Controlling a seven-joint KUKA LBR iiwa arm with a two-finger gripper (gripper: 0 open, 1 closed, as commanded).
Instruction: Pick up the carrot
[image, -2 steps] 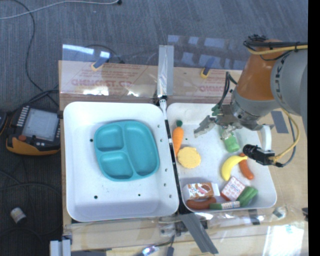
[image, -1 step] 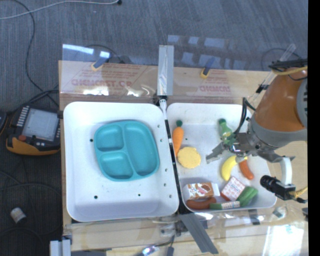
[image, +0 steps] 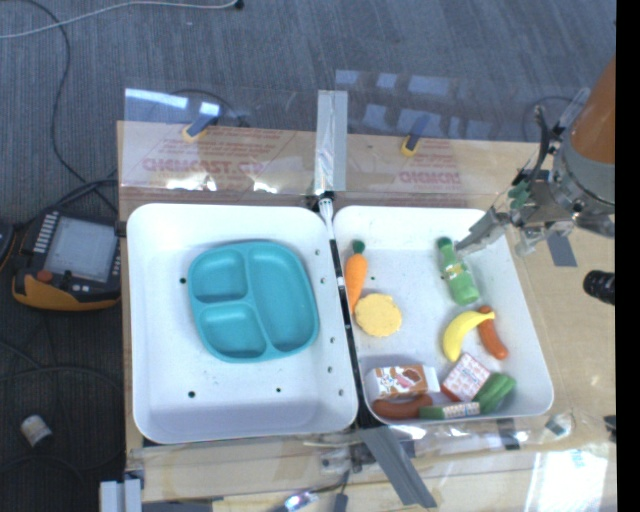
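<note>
The task is at its beginning, as far as I can judge. The carrot (image: 354, 273) lies in the right bin (image: 530, 330), close to the bin's left wall, with its green top pointing to the far side. Nothing touches it. A round yellow piece (image: 379, 314) lies just beside its lower end.

The hand (image: 470, 240) is at the far right part of the same bin, above a green bottle (image: 459, 273), and well apart from the carrot. I cannot tell if it is open or closed, because the picture is too small there. No thing is visible inside it. So what is left is nearly all: the arm (image: 590, 150) must travel to the left side of the bin, go down over the carrot, close on it and lift it. I think the wall so near the carrot can make the grip difficult.

Other things in the right bin are a banana (image: 462, 330), a small red-orange piece (image: 492, 340) and some packets near the front edge. The left bin (image: 150, 330) holds a blue plate with compartments (image: 252, 300).

Both bins stand on a light wooden desk (image: 560, 290) with transparent sheets at the far side. Around the desk is a dark grey carpet (image: 80, 100) with cables, and a control pad with a screen (image: 62, 260) lies on the floor at the left.
</note>
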